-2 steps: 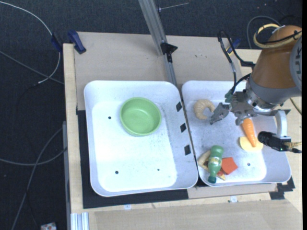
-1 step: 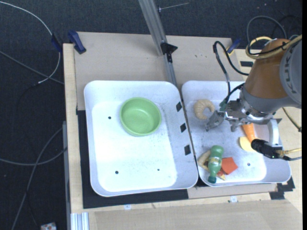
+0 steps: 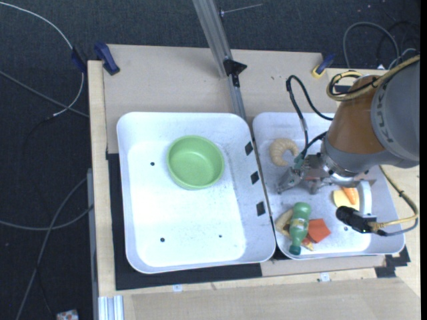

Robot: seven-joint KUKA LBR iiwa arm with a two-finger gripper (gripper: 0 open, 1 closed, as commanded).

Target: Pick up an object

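My gripper [image 3: 295, 184] hangs low over the middle of the right bin [image 3: 263, 129], open, with nothing between its fingers. A tan curved pastry-like piece [image 3: 283, 151] lies just behind it. In front of it a green bottle [image 3: 299, 220] lies beside an orange block [image 3: 319, 231] and a yellowish piece [image 3: 285, 223]. An orange-yellow slice [image 3: 346, 197] and a white piece [image 3: 365, 199] lie to the right, under the wrist.
In the left bin [image 3: 143, 245], a green bowl [image 3: 195, 162] stands towards the back. Black clips [image 3: 254, 177] sit along the wall between the bins. A metal pole [image 3: 212, 25] slants in from the top. The arm covers the right bin's far right side.
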